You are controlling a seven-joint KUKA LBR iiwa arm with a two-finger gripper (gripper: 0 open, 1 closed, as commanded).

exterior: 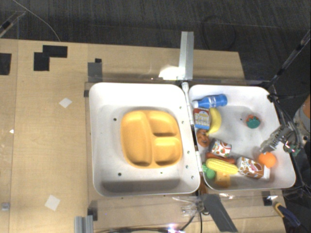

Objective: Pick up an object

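Note:
My gripper [270, 143] reaches in from the right over the right bin's [243, 92] near right part. It hovers just above and beside an orange ball [267, 159], with nothing visibly held. Along the bin's left side lie a blue bottle [211, 101], a banana [215, 121] and a red snack packet [201, 119]. Toward the front are a small patterned carton [220, 148], a corn cob [221, 166] and a second carton [251, 168]. A small teal object [252, 122] sits alone in the middle right.
The left bin [104, 130] holds a yellow divided tray [149, 137]. A metal post [186, 57] stands behind the seam between the bins. The arm's wrist and cables [296, 140] hang over the right bin's right rim.

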